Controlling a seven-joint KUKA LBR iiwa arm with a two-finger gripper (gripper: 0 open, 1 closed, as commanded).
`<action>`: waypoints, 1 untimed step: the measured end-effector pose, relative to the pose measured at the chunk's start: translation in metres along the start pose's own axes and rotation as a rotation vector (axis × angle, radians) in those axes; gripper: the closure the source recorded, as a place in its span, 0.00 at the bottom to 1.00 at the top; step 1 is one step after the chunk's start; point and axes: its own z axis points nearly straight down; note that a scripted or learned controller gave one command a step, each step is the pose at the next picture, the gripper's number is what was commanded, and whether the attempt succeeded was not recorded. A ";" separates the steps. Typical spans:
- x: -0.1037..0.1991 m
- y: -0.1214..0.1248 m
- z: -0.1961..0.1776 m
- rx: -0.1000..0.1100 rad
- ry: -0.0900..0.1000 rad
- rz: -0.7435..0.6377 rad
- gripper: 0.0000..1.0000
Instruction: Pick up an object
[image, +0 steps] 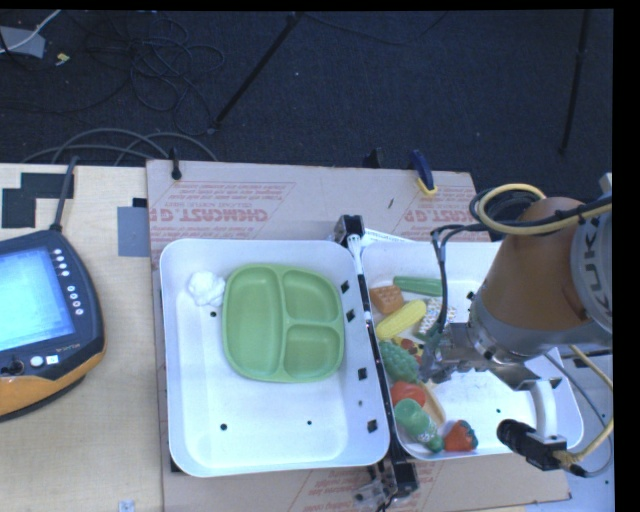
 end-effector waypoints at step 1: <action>0.063 0.007 0.010 -0.001 0.001 -0.011 1.00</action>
